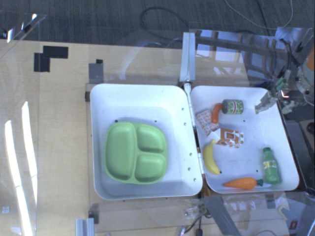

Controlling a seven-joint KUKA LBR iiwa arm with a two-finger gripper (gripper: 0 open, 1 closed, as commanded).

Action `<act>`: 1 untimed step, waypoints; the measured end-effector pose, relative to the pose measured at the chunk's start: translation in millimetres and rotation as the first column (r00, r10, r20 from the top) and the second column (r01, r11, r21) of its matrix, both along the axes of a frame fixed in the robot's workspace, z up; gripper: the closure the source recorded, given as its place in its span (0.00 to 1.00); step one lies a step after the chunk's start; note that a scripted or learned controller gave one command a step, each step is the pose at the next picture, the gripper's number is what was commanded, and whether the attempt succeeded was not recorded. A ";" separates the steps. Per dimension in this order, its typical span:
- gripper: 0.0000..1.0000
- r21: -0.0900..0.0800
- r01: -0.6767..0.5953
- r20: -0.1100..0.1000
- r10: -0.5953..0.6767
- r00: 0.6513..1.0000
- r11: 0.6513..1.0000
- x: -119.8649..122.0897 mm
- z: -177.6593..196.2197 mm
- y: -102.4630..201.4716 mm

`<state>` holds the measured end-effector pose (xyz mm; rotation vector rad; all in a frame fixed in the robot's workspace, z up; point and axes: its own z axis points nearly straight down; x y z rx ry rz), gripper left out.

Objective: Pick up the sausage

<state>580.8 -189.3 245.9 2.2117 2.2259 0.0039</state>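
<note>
Green plastic comes first on the left: a three-compartment tray point(136, 152) lies flat in the left bin point(98, 132), with nothing on it; across the divider, the right bin point(290, 178) holds everything else; a small printed packet point(205, 121) lies at its left wall, and just right of that, touching or nearly touching it, the sausage point(216, 113) lies tilted, a short orange-red piece in the far half of the bin; a green can point(233, 106) lies on its side just beside the sausage's far end; nearer the camera sit a small orange-and-white carton point(231, 138), a banana point(211, 158) along the left wall, a carrot point(242, 183) against the near wall, and a green bottle point(270, 165) toward the right wall; farthest right, the gripper point(264, 104) hangs over the bin's far right corner, well apart from the sausage, its fingers appearing slightly parted and with nothing between them, though they are small and hard to read; by my reading the pick is not yet begun in earnest: the sausage rests untouched on the bin floor, so the reach leftward, the descent, the grasp and the lift all remain.
</note>
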 end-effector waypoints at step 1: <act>0.00 0.000 -0.192 -0.001 0.192 0.981 0.981 30.8 -116.9 45.7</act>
